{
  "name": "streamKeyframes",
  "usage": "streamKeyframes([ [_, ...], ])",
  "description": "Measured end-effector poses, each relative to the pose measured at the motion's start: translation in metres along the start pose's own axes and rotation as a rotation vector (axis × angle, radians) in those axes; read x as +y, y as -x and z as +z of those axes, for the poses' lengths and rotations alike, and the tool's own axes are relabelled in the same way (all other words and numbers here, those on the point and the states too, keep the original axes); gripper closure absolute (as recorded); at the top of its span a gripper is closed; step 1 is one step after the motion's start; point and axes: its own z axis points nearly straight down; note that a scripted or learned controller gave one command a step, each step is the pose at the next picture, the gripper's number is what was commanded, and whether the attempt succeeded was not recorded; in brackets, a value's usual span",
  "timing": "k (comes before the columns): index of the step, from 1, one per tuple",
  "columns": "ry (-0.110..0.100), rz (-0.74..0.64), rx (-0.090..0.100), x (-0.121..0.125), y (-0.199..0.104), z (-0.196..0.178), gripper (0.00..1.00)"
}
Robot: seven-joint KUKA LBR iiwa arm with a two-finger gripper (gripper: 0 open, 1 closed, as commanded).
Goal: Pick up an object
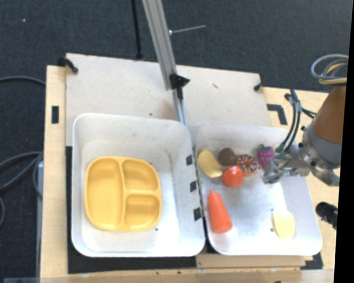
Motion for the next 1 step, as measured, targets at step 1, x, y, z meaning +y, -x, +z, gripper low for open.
streamKeyframes([
  [1,0.002,-0.006,-0.003,0.0007,0.0012,-0.0105,1.0],
])
